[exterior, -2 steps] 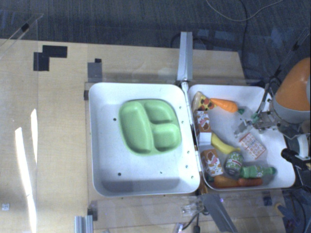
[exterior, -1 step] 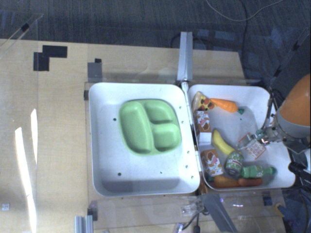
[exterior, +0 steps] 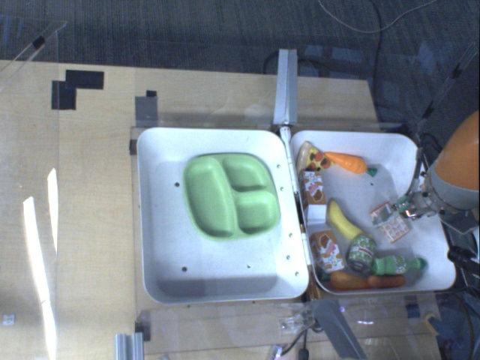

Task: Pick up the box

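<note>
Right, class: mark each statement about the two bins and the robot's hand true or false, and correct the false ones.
1. The green divided plate lies in the left bin. True.
2. The banana lies in the left bin. False: it lies in the right bin.
3. The carrot lies near the right bin's far edge. True.
4. The hand hovers over the green plate. False: it is over the right bin.

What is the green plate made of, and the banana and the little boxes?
The green plate looks like smooth matte plastic: one even colour, rounded moulded compartments. The banana is probably a plastic toy, plain yellow and slightly shiny. The little boxes look like printed cardboard, with flat faces and pictures, though they could be plastic.
</note>
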